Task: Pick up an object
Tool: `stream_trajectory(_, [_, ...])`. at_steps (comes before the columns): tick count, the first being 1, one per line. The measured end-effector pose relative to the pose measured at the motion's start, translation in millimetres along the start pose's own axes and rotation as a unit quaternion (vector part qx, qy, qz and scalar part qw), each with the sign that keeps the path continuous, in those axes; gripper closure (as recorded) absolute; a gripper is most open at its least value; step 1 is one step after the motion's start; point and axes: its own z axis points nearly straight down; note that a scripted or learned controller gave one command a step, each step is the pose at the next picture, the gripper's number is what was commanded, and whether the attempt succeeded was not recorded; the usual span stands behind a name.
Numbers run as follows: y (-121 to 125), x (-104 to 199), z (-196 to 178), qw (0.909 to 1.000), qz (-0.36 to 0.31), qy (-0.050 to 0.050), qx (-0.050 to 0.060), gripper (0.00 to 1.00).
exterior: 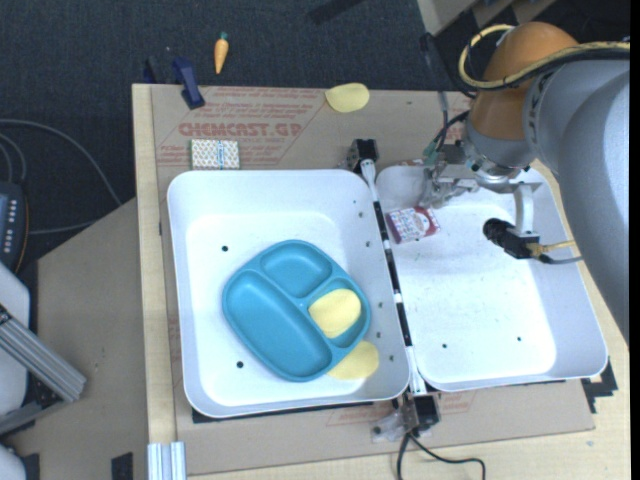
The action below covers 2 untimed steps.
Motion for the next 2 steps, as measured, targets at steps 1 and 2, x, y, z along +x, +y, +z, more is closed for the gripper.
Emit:
stream_trajectory(1, [-0.3, 0.1, 0.4, 1.0000, 0.000, 0.000, 0.000, 0.00])
stream_trajectory(2, [-65.5, -67.1, 11.1, 1.0000, 0.002, 0.000, 0.003, 0.00])
